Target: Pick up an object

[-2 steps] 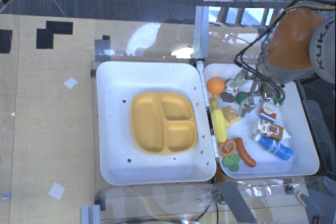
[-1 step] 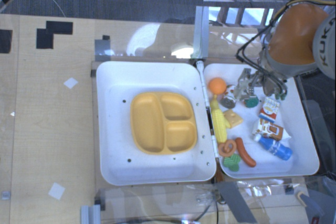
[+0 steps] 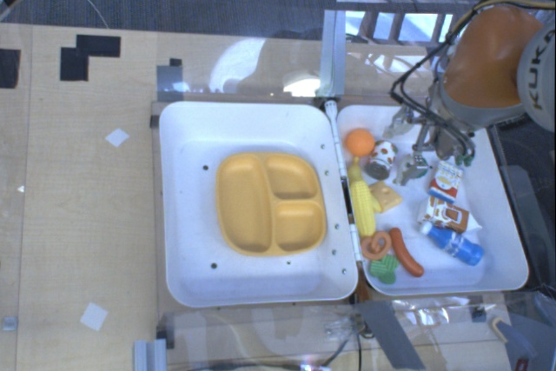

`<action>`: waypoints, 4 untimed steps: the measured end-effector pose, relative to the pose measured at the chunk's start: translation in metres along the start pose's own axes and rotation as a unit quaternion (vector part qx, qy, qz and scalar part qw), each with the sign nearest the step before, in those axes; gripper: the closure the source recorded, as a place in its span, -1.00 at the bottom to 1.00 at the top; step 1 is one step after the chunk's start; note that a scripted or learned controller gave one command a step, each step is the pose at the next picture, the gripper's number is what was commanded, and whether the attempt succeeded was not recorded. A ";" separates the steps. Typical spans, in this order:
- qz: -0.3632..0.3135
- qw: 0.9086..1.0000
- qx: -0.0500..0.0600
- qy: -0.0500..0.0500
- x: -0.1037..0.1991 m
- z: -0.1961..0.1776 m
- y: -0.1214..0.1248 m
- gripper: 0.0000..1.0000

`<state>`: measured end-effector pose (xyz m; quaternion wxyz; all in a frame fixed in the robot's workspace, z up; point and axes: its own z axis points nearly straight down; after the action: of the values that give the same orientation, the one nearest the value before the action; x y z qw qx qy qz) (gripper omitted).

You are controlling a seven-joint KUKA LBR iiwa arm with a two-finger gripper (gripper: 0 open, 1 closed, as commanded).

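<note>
My gripper (image 3: 415, 159) hangs over the right bin (image 3: 504, 226), jaws' spread I cannot tell, near the small black-and-white ball (image 3: 383, 155): light, hard, likely slippery, best pinched across its middle

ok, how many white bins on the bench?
2. The left bin holds a yellow divided tray. The right bin holds the small toy items, with the arm over its far end. Items under the arm may be hidden.
</note>
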<state>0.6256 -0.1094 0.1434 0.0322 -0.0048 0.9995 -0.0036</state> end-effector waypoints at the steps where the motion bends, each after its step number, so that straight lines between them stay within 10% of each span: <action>1: 0.109 0.994 0.000 0.027 0.023 -0.011 -0.069 -1.00; 2: 0.076 0.997 -0.003 0.030 0.040 0.033 -0.001 -1.00; 3: 0.240 0.970 0.004 0.028 0.051 0.035 -0.053 -1.00; 4: 0.327 0.945 0.009 0.025 0.023 0.051 0.018 -1.00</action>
<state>0.6054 -0.0921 0.0908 0.0066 0.3231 0.9463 -0.0018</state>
